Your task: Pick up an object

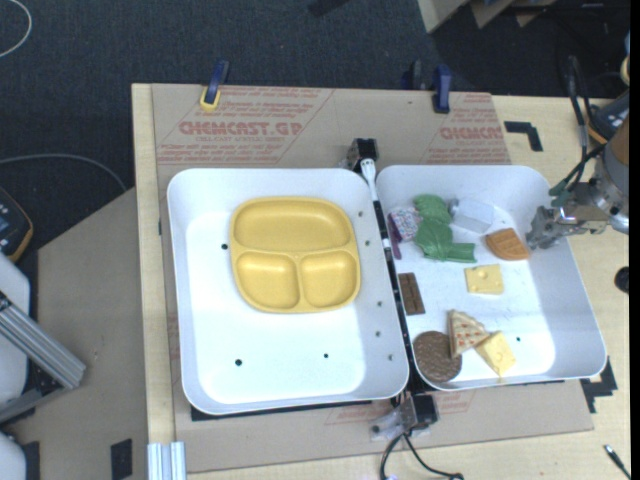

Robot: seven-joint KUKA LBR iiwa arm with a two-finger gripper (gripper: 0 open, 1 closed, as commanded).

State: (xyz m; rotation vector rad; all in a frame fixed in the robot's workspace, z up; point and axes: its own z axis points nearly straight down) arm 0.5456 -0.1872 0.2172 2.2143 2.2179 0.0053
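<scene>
The right bin [575,308] holds several toy foods. A green leafy piece [437,230] lies at its back beside a purple piece [404,224] and a clear plastic piece [478,213]. An orange-brown slice [507,244] lies just left of my gripper [545,228], which hangs low at the bin's right rim. In the middle lies a yellow cheese square [485,280]. A brown bar [411,292] lies along the left wall. At the front are a round brown cookie [434,356], a sandwich triangle [463,330] and a cheese wedge [498,353].
The left bin [200,298] holds a yellow divided plate [295,251] toward its back. Blue and yellow clamps [212,90] hold the board at the rear. The arm's wrist and cables [600,183] stand over the bench's right edge.
</scene>
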